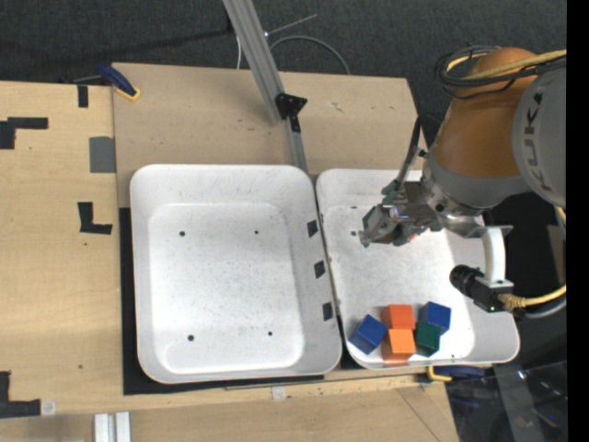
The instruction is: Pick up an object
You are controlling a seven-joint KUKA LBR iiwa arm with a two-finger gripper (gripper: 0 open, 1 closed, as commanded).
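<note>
**Blocks bunched at the near edge of the right bin, gripper above the bin's middle**

Two shallow white bins sit side by side on the wooden bench. The left bin (225, 270) has a bare speckled floor with a few dark dots. The right bin (368, 196) holds a tight cluster of small blocks at its 6 o'clock edge: a blue block (368, 332) on the cluster's 9 o'clock side, an orange block (400, 317) with a second orange block (400, 342) touching it on the 6 o'clock side, a green block (427, 339) just beside those, and another blue block (436, 316) at the cluster's 3 o'clock end, touching the green one.

A slanted metal pole (262, 49) runs from 12 o'clock down to the gap between the bins, ending at a black clamp (290, 106). A blue and yellow clip (120, 80) lies on the bench toward 10 o'clock, and black tape marks (89, 217) dot the board at 9 o'clock.

The arm (492, 127) reaches in from 3 o'clock, its orange band over the right bin's far corner. The gripper (379, 228) hangs over the middle of the right bin; whether it is released or clenched cannot be told, and nothing is seen in its grasp. The blocks lie toward 6 o'clock from it, well apart, with clear bin floor between.
</note>
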